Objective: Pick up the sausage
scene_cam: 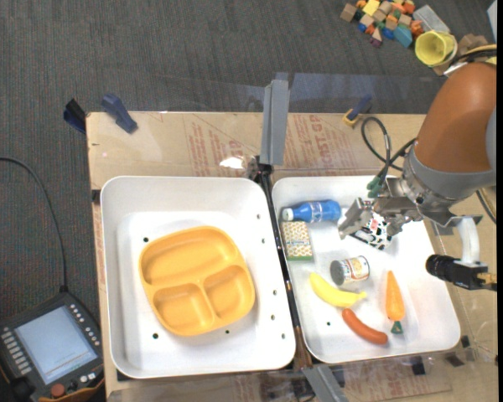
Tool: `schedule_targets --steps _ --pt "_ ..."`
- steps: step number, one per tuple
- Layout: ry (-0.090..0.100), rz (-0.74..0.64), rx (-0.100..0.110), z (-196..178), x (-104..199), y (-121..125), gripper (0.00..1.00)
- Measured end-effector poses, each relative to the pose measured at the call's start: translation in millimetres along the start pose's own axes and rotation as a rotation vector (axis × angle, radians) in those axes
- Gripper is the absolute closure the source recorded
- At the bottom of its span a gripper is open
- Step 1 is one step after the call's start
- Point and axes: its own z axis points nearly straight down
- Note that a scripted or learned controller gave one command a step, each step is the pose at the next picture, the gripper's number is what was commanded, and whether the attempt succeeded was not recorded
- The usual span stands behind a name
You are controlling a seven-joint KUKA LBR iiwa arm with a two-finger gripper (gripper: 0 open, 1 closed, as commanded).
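Note:
The sausage [365, 327] is a short red-orange link. It lies flat near the front edge of the right bin [436, 329], just in front of a yellow banana [335, 291] and left of a carrot [394, 296]. My gripper [374, 221] hangs over the back half of that bin, above a small black-and-white toy [375, 234]. It is well behind the sausage, and nothing touches the sausage.
The right bin also holds a blue bottle [313, 212], a checked cracker block [298, 240] and a small can [350, 269]. A yellow divided plate [198, 280] sits in the left bin [121, 199]. Toy blocks [384, 13] and a yellow cup [434, 47] lie on the floor beyond.

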Motion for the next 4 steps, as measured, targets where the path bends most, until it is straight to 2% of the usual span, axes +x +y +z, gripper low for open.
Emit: schedule_targets --steps 1,2,3,4 --pt "0.002 -0.140 0.000 145 -54 -13 0.00" --pt "0.002 -0.327 -0.001 163 -20 -76 0.00" --pt "0.005 -0.317 0.005 158 -23 -77 1.00" --pt "-0.001 -0.267 -0.003 -38 -97 -14 1.00"
